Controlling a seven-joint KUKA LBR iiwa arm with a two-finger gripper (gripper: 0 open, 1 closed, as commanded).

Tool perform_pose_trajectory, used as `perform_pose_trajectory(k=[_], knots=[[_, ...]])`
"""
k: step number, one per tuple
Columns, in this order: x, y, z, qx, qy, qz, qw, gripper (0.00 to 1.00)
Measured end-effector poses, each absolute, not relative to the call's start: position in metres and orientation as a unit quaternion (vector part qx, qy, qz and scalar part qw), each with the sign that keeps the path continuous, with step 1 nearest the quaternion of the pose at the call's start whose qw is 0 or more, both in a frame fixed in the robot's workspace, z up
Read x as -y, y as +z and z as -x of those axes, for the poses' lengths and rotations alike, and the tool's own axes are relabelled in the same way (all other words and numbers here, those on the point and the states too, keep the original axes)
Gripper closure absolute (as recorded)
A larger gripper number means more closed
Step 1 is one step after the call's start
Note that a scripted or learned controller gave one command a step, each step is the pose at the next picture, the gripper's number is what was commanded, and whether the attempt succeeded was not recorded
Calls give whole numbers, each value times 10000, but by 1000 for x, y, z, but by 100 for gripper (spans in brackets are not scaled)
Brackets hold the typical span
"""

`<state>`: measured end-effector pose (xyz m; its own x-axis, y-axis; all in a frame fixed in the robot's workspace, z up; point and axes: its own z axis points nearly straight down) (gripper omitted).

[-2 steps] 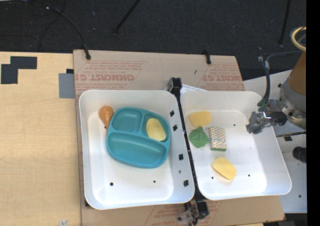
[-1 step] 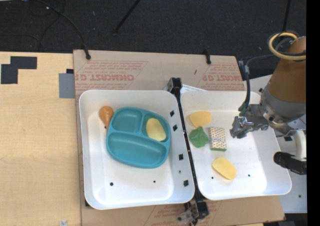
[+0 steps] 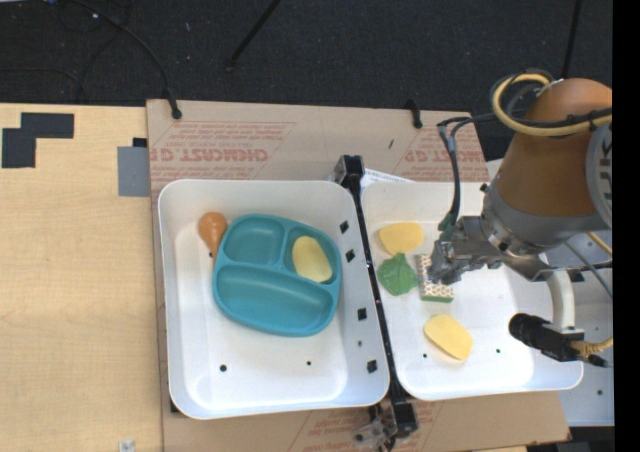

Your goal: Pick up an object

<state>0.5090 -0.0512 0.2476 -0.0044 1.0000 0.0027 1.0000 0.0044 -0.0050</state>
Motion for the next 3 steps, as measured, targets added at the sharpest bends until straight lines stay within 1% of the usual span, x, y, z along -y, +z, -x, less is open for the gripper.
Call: perform_pose_trajectory(k=[1,2,3], knots=[[-3,250,-517,7091,6,7051,21,100],[-51,234,-512,7086,20,7056,28,100],[-106,240,-517,7089,10,7053,17,100]])
